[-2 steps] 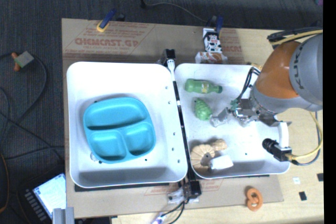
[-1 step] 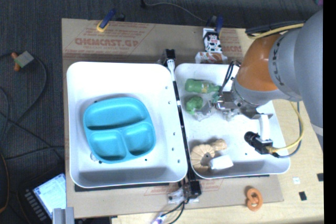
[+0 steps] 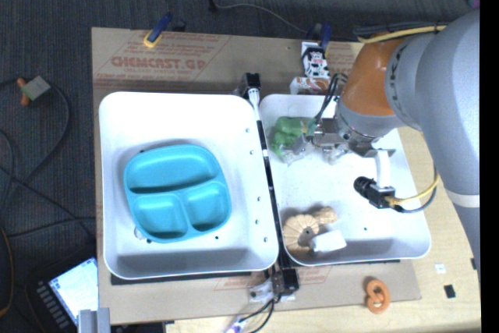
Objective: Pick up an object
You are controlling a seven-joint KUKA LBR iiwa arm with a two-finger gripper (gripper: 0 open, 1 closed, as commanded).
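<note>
From the overhead camera, the desk (image 3: 195, 62) was a tan board carrying two shallow white bins. The left bin (image 3: 117, 117) held a glossy blue tray (image 3: 178, 193) with three rounded compartments, smooth hard plastic by the look of it. The right bin (image 3: 390, 242) sat in the centre-right of the frame, and the grey arm (image 3: 437, 90) with its orange band came in from the upper right.

The hand (image 3: 331, 143) hung low over the top of the right bin, just beside a soft, crumpled green thing (image 3: 287, 132) at that bin's upper left corner. I could not tell how the hand was set, nor whether it touched the green thing; nothing could be seen held.

Near the bin's lower edge lay a round tan piece (image 3: 302, 227), ridged like a shell or a biscuit, touching a small white block (image 3: 329, 242). An orange ring (image 3: 377, 294) lay on the desk below the bin.

The likeliest target seemed the green thing. Pressed into the corner, it could be pushed against the wall rather than gripped, and being limp and uneven it might slip out on the lift.
</note>
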